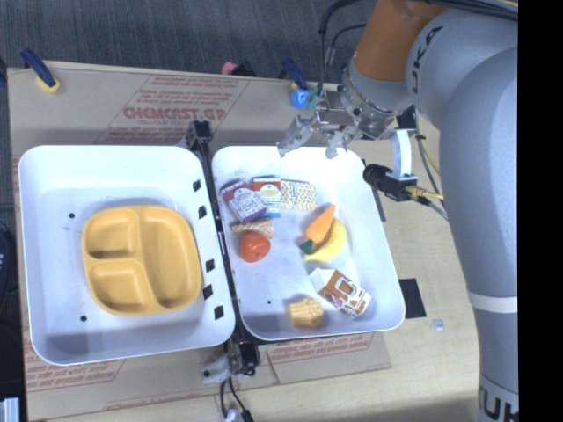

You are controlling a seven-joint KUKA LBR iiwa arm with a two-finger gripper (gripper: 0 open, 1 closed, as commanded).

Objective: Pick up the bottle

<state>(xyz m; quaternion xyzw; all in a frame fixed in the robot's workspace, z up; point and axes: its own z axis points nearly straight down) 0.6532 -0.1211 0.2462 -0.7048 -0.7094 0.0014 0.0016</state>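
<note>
My gripper [310, 145] hangs over the back rim of the right bin [378, 236], with its fingers spread open and nothing between them. Just in front of it, at the back of that bin, lie several small labelled packs: a maroon and white one [245, 202], a red and blue one [267, 192] and a pale patterned one [298, 194]. I cannot tell which item is the bottle. Further forward lie a red tomato [255, 247], an orange carrot [320, 221] and a yellow banana [327, 245].
An orange and white carton [343, 294] and a tan waffle piece [306, 311] lie near the right bin's front wall. The left bin [44, 183] holds a yellow divided plate [141, 258]. Black clips join the two bins along their shared edge [215, 236].
</note>
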